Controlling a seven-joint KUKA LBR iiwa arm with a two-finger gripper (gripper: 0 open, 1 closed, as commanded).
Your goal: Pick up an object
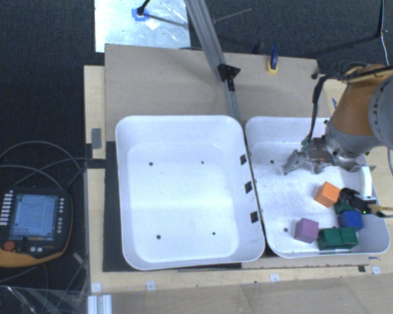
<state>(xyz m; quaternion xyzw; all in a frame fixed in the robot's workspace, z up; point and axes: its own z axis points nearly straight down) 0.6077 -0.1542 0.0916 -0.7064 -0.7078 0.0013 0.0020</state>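
Below the claw [306, 163], orange block [327, 193], apart

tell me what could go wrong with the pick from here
1. The orange block, blue block, green block and purple block crowd the right bin's near right corner, so a descent there may nudge neighbours or catch two at once.
2. The green and blue blocks lie close to the bin wall, which could block a finger.
3. The gripper hangs over bare floor, away from the blocks; closing there would likely grab nothing.
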